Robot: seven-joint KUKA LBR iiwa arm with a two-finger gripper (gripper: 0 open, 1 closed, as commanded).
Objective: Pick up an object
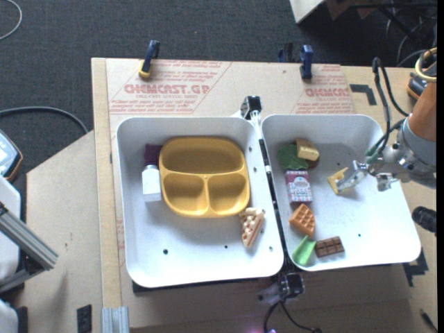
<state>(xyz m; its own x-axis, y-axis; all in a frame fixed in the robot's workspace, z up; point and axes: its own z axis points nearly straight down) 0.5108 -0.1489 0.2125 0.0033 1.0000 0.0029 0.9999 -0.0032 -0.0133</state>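
Camera view has the hand [355,174] low in the right bin [374,238], its fingers closed on a small yellow piece [338,181] that juts leftward, lying well right of the toy foods.

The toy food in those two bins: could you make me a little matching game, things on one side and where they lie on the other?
Things:
1. yellow tray
2. chocolate bar
3. white bottle
4. cheese piece

Places:
A. right bin, near its front edge
B. right bin, at the gripper tip
C. middle of the left bin
D. left bin, against the tray's left side

Pairs: 1-C, 2-A, 3-D, 4-B
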